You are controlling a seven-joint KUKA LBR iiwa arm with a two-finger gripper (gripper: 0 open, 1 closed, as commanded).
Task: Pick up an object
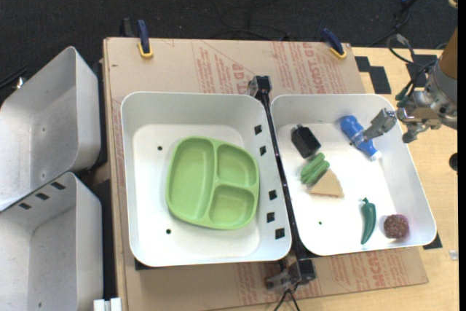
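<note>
Objects for picking lie in the right bin [426,211], where we count six things on its white floor. Starting at the far left, we see two spare white bins [44,164] stacked off the table's edge. Next comes the left bin [138,156], which carries a light green divided plate [213,183] lying flat near its middle. Both bins rest on a cardboard sheet [189,62] held at the back by two clamps.

Across the divider, in the right bin, a small black block [305,140] sits toward the back-left. Just in front of it a green pod-shaped piece [314,170] touches a tan wedge [327,186]. Toward the back, a blue bottle [360,135] lies tilted on its side. Near the front, a dark green pepper [368,221] lies just beside a dark reddish ball [396,226].

At the far right, the arm's end effector [397,121] hangs over the bin's back-right rim, near the blue bottle, with nothing between its fingers; we cannot tell how wide they stand.
</note>
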